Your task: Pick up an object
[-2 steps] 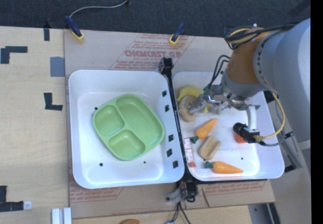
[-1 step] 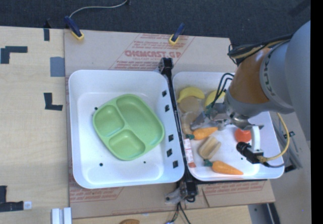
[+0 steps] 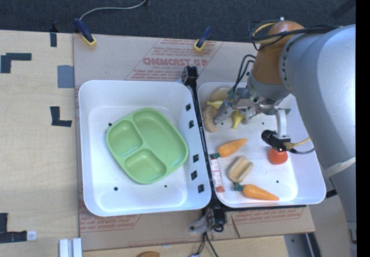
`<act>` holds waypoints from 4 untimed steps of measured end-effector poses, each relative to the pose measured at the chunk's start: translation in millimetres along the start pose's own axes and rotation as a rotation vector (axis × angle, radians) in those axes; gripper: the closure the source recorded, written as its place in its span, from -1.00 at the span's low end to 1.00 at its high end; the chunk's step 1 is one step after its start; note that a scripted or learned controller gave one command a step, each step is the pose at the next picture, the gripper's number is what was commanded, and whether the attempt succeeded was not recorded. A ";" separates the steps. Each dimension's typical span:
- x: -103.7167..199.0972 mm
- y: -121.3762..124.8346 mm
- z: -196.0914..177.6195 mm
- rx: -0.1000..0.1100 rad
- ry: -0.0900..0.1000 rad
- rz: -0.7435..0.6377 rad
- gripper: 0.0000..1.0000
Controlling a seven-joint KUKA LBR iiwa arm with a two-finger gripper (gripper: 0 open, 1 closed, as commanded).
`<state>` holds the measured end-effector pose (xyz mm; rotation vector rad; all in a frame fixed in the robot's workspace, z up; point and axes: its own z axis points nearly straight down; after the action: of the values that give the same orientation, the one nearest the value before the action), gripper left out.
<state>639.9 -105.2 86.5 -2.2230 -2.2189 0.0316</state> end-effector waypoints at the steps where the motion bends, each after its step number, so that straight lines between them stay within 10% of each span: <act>1: 3.4 1.8 -9.3 -0.010 0.004 0.001 1.00; 2: 3.1 1.9 -9.3 -0.011 0.003 0.001 -1.00; 3: 3.6 1.5 -18.7 -0.009 0.004 0.000 1.00; 4: 3.6 1.4 -18.5 -0.009 0.004 0.000 -1.00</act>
<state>641.6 -101.4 104.9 -2.2258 -2.2211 0.0174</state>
